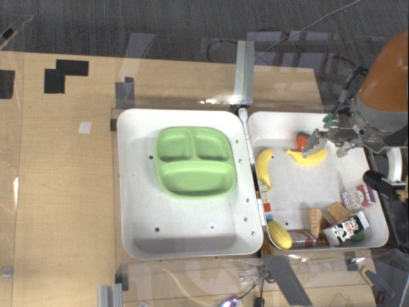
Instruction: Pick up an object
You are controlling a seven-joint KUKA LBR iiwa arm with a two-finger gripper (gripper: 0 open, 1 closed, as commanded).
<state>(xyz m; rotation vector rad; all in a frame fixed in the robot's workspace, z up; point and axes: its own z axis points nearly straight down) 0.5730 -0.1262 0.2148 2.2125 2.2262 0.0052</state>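
From above, we see the gripper (317, 142) low over the right bin (289, 187), near its far edge, just at a curved yellow banana (307, 158) with a small red item (302, 139) beside it. We cannot tell whether its fingers are apart or closed, and nothing looks lifted, so the pick seems undone. A second banana (264, 167) lies along the left wall; a lemon (279, 234) and glossy cartons (346, 229) crowd the near edge. The left bin (137, 184) carries a smooth green divided plate (195, 161).

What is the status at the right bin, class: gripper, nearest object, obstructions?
Gripper low over right white bin. Curved yellow banana directly beneath, small red object beside. Grasp unconfirmed.
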